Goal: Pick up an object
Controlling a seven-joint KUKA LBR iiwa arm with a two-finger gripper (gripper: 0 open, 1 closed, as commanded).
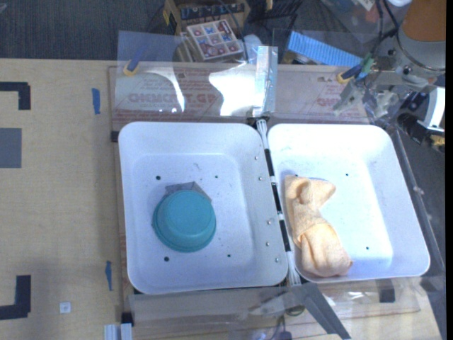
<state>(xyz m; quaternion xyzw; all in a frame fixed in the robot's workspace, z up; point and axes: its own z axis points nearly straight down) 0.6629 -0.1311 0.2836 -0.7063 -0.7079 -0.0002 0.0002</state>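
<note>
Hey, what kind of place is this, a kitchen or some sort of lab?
Most likely a robotics lab bench: two white bins hold test items, a teal bowl and a yellow cloth, with a robot arm and loose cables at the upper right.

A teal bowl (184,220) sits in the white left bin (141,147), with a grey patch (185,188) at its 12 o'clock. The white right bin (368,154) holds a pale yellow-orange cloth (315,225). At 1 o'clock, the arm (425,13) shows an orange band, and the bench (49,190) is light tan with black marks and blue tape (95,100).
</note>
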